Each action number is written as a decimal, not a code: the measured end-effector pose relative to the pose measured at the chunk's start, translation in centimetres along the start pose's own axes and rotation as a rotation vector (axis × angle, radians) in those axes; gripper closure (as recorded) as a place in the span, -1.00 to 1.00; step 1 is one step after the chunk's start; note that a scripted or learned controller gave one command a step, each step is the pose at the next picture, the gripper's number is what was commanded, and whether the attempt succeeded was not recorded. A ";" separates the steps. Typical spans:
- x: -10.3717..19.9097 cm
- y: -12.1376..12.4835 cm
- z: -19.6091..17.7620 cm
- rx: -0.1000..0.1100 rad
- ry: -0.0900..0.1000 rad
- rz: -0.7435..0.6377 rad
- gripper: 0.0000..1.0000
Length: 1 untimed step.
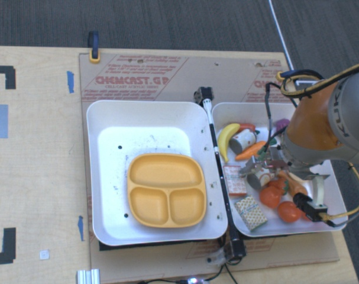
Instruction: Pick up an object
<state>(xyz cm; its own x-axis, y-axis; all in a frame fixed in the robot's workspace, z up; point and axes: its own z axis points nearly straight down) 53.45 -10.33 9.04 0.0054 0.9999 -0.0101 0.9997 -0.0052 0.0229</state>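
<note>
My gripper [263,169] reaches down into the middle of the right bin [339,201], under the arm's orange band. It hangs over a clutter of objects. A yellow banana [226,138] and an orange carrot [251,151] lie just to its upper left, beside a grey-and-white can [243,140]. Two red tomatoes [272,196] [290,212] sit just below and to the right of it. A patterned tan block [251,212] rests at the bin's front left, and a flat printed packet [235,180] lies to the gripper's left. The arm hides what is directly beneath the gripper.
The left bin [102,158] holds a yellow three-compartment tray [166,189]. A purple item [281,125] peeks out by the arm at the back of the right bin. A black clip [203,93] sits at the bins' rear joint. Cables loop above the arm [288,81].
</note>
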 end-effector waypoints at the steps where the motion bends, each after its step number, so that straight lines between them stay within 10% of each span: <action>1: -0.1 0.1 -1.0 -0.002 -0.004 -0.001 1.00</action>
<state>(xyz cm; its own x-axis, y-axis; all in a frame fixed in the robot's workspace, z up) 53.56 -10.45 10.02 0.0042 0.9999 -0.0140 0.9997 -0.0039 0.0253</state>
